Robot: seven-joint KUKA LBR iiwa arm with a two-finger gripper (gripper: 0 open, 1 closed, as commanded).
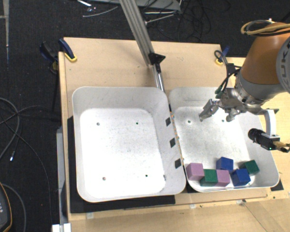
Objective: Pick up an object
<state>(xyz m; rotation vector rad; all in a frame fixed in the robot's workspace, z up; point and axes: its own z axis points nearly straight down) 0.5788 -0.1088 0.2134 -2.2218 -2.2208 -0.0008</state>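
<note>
I saw small blocks clustered at the near edge of the right bin [193, 105]: two pink blocks [195, 170] [223, 177], two green blocks [210, 176] [252, 166], and two blue blocks [225, 164] [240, 177], all touching or just beside one another. The gripper [217, 111] hung over the far part of that bin, well apart from them, its fingers spread with nothing between. The left bin [82, 100] sat alongside on the table [111, 62].
</note>
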